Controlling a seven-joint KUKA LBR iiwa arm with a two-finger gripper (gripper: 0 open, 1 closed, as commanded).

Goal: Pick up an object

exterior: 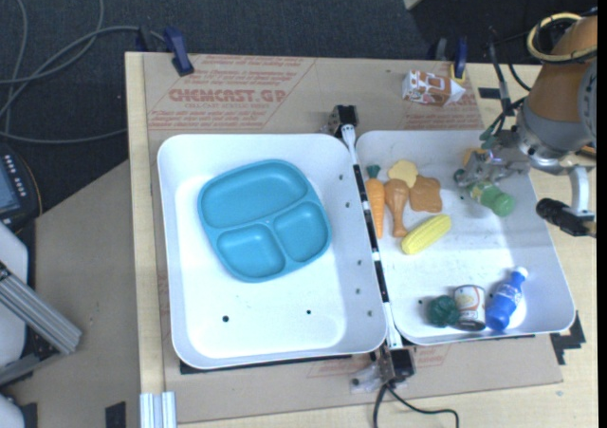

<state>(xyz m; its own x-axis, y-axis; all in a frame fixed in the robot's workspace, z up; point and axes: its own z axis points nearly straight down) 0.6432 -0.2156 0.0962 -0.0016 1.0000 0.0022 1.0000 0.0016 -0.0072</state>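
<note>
My gripper (477, 173) hangs low over the back right part of the right bin (531, 255), just left of the arm's wrist. A small green object (496, 199) lies right below and beside it; whether the two touch is unclear. Left of that lie an orange carrot (376, 204), a tan drumstick (396, 206), a brown toast-like piece (426, 195) and a pale yellow piece (403, 172). A yellow corn cob (426, 233) lies near the bin's middle. At the front sit a dark green object (439, 311), a small can (468, 303) and a blue bottle (505, 300).
The left bin (190, 255) holds a blue divided plate (265, 218). A crumpled snack wrapper (432, 87) lies on the board behind the right bin. The arm (561, 94) enters from the right edge. Cables run over the dark floor at the upper left.
</note>
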